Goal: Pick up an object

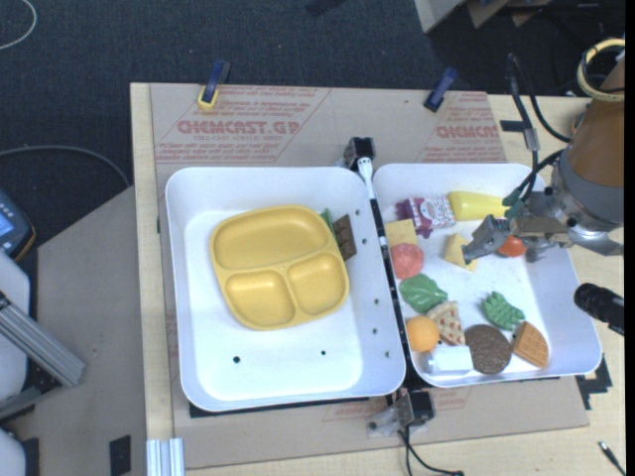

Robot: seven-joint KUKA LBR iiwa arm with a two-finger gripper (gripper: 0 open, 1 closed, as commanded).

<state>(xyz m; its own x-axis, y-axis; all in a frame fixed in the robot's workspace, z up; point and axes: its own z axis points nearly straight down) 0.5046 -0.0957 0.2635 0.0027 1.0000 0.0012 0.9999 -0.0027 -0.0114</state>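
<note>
Toys fill the right bin (585, 350). From the right, the grey arm (595, 177) bends low over it. Its gripper (491, 238) sits beside a yellow cheese wedge (454, 250) and a red toy (511, 247). I cannot tell if it grips anything. A yellow tray (280, 266) lies in the left bin (198, 365).

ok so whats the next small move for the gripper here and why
Probably a short descent onto the yellow wedge-shaped piece in the right bin. The gripper sits at that bin's upper part, right beside the wedge, and nothing shows between its fingers. Other toy foods, like the pink piece and the green leaf, lie farther to the left.
</note>
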